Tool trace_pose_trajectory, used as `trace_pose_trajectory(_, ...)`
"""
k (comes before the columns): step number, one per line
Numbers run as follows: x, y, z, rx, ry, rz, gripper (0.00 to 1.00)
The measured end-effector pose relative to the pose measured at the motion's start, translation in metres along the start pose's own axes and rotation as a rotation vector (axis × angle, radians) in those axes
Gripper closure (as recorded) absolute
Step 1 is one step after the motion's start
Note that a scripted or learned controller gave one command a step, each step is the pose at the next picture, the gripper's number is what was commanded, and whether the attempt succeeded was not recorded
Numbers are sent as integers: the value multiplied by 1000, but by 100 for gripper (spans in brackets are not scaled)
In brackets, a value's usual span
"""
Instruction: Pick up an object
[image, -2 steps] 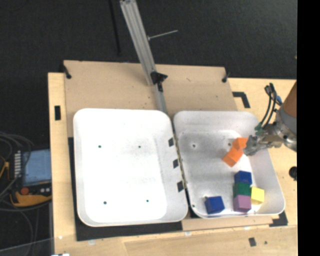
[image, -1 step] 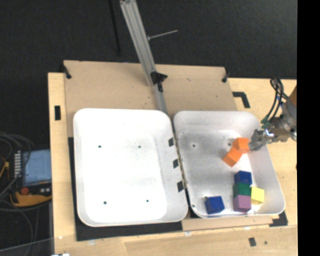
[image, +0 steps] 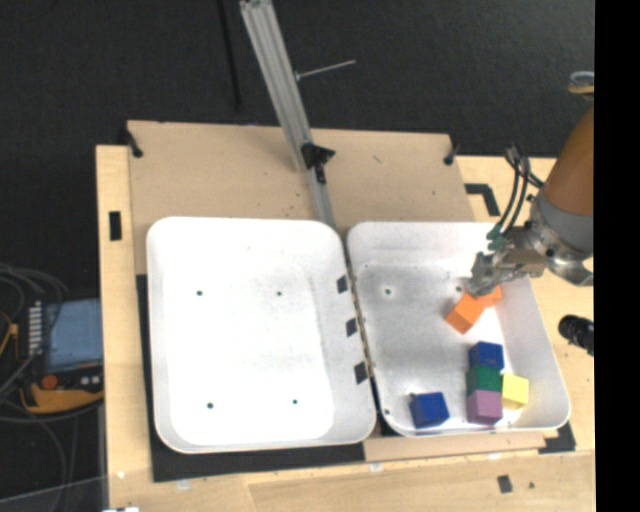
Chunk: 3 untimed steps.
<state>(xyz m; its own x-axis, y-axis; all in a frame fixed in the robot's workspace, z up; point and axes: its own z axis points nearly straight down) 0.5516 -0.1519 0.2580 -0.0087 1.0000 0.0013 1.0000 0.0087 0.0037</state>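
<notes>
At right of frame the gripper (image: 486, 282) hangs over the right bin (image: 400, 340), fingers clamped on the orange block (image: 466, 313), lifted and tilted.

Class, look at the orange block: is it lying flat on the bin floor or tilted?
Tilted. The orange block sits cornerwise just under the claw, its upper end at the claw.
</notes>
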Motion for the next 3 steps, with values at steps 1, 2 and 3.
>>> trace_pose_trajectory(1,54,7,12,3,-1,2,100)
trace_pose_trajectory(2,113,1,16,3,-1,2,100)
trace_pose_trajectory(3,166,1,7,1,1,0,100)
